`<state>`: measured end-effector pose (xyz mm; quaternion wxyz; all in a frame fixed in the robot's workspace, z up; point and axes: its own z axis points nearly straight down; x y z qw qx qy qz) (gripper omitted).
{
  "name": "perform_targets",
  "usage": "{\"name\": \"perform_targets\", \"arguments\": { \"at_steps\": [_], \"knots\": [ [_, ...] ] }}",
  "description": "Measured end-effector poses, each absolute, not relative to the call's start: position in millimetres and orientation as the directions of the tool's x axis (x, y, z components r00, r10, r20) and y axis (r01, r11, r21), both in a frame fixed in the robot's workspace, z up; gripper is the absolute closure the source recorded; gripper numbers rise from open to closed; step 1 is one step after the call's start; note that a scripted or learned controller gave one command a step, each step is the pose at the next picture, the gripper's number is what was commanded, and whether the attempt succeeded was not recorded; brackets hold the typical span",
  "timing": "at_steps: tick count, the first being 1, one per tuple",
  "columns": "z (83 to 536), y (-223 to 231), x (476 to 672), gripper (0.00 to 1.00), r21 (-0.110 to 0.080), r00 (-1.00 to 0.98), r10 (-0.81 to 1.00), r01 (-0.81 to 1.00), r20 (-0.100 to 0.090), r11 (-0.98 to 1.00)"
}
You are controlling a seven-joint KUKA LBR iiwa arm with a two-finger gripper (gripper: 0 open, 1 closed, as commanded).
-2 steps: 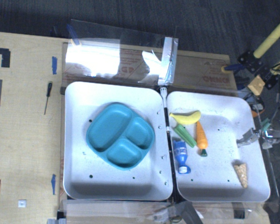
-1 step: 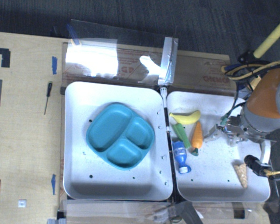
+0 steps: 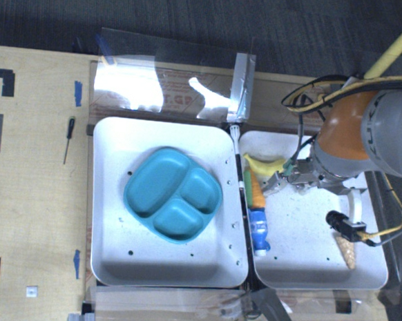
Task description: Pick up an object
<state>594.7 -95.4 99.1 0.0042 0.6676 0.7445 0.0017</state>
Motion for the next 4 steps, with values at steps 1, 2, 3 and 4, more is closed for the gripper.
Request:
{"name": "perform_targets", "arguments": {
  "at_steps": [1, 2, 3, 4],
  "knots": [
    [87.8, -118.2, 518.9, 0.00, 0.006, 0.043, 0.999, 0.999, -0.002, -0.043],
    [86.1, -147.0, 633.9, 0.00, 0.003, 0.093, 0.996, 0.996, -0.001, -0.093],
    [86.1, -91.8, 656.6, 0.00, 0.001, -0.055, 0.999, 0.999, -0.001, 0.055],
    [87.8, -123.5, 539.4, 0.00, 0.002, -0.064, 0.998, 0.998, -0.002, 0.064]
  ]
}}
